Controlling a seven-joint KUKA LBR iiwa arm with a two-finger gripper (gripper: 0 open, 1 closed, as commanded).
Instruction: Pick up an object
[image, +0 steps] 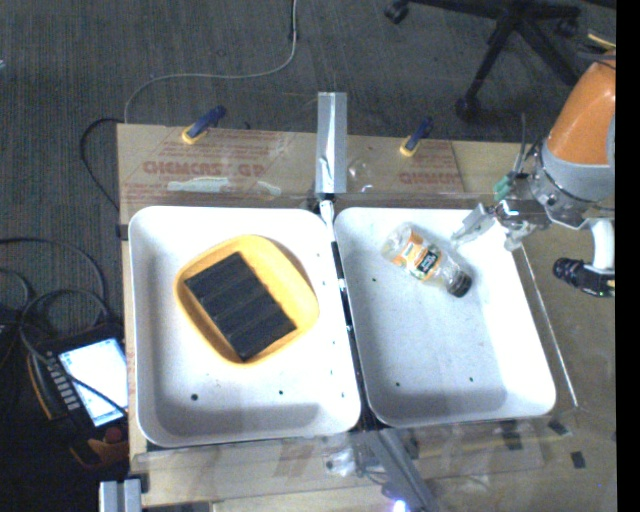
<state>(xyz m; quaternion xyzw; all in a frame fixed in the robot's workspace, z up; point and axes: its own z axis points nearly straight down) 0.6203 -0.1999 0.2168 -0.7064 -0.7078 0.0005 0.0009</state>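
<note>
A tablet (95, 378) with a lit screen is seen on the floor at the near left, beside dark cables. Two shallow white bins are set side by side on a bench. The left bin (160, 400) is occupied by a yellow dish (295, 290), lying toward the middle of the bin, with a black ridged block (240, 304) laid in it at a slant. The right bin (480, 380) is occupied by a small clear bottle (428, 260) with an orange and dark label, lying on its side in the far half of the bin, its dark cap pointed toward the near right. The bottle is untouched. The gripper (490, 222) is placed over the far right corner of the right bin, just beside the bottle but apart from it; nothing is seen between its fingers, and whether they are spread or closed cannot be told. The grey arm with its orange band (585, 125) is seen entering from the right. Beyond the bins, a brown board (240, 165) is fixed with two blue and yellow clamps (203, 124), and a metal strip (331, 150) stands between the bins. The base of an office chair (500, 50) is seen on the carpet at the far right.
</note>
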